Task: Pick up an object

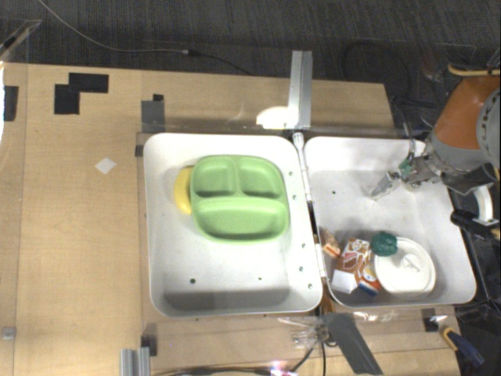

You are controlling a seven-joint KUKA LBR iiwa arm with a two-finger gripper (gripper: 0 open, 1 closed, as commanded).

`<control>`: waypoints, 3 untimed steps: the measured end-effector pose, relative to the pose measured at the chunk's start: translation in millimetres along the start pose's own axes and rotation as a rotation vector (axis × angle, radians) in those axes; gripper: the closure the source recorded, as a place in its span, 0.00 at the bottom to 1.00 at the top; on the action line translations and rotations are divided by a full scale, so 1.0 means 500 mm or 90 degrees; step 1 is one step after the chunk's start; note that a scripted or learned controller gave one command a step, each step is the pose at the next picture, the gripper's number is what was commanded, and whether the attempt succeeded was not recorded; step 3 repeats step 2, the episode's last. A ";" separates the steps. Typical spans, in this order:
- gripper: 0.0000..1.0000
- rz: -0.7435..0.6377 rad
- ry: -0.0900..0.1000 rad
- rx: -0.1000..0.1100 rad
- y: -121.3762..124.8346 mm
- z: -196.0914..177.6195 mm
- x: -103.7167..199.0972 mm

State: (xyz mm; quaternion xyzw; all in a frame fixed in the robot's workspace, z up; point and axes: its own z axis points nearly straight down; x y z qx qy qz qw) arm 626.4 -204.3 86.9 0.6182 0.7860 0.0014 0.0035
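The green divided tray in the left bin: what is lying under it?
A yellow object sticks out from under the left edge of the green tray. The tray covers most of it, so its shape and kind cannot be told.

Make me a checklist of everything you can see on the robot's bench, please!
Surface: tan bench with two white bins, left bin and right bin.
Job's things: green divided tray in left bin, over a yellow thing; white lid, dark green knob and small packets at right bin's near end.
Clutter: black tape marks on bench.
Claw: claw over right bin's far half, holding nothing seen.
Cables: thin cable on dark floor.
Surroundings: dark carpet.
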 end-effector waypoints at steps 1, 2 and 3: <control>0.00 -0.011 0.001 0.001 -0.069 -0.024 0.099; 0.00 0.079 0.000 0.000 -0.178 -0.005 0.121; 0.00 0.079 0.000 0.000 -0.178 -0.005 0.121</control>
